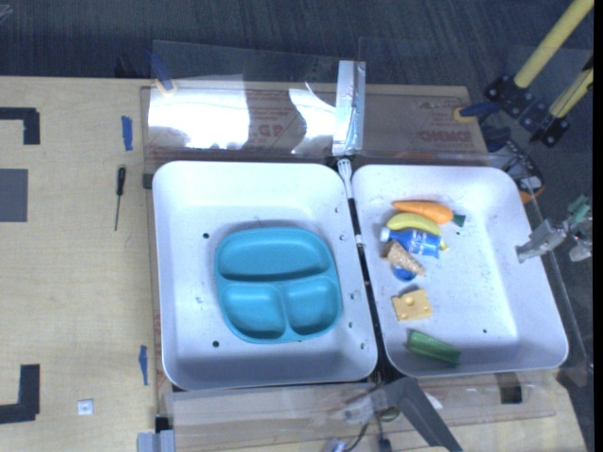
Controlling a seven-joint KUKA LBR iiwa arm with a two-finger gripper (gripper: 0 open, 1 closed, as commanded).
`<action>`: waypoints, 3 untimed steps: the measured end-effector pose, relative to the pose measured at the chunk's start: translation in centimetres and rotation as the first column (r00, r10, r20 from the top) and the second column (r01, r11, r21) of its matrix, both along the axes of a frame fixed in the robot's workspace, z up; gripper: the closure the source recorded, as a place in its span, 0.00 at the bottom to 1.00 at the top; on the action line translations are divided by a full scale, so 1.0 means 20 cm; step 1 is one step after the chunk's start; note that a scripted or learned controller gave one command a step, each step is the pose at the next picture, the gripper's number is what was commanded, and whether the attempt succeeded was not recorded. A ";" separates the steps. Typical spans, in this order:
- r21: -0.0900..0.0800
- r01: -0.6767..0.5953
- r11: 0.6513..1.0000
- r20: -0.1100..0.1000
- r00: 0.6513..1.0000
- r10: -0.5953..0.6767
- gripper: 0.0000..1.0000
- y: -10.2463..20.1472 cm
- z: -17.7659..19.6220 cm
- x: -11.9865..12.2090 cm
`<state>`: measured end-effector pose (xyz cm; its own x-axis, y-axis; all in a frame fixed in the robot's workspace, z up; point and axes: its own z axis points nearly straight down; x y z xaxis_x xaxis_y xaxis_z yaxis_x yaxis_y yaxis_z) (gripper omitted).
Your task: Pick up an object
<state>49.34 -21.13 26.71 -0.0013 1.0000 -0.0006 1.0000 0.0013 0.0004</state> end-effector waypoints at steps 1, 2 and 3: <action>0.002 0.180 0.984 -0.010 0.984 -0.180 0.00 0.35 -0.76 -0.08; 0.001 0.001 1.000 0.001 1.000 -0.001 0.00 0.53 -0.63 0.27; -0.001 0.040 0.999 0.004 0.999 -0.040 0.00 0.56 -0.84 0.45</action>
<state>58.28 -9.97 9.82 0.0385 0.9993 -0.0011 0.9992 -0.0385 0.0047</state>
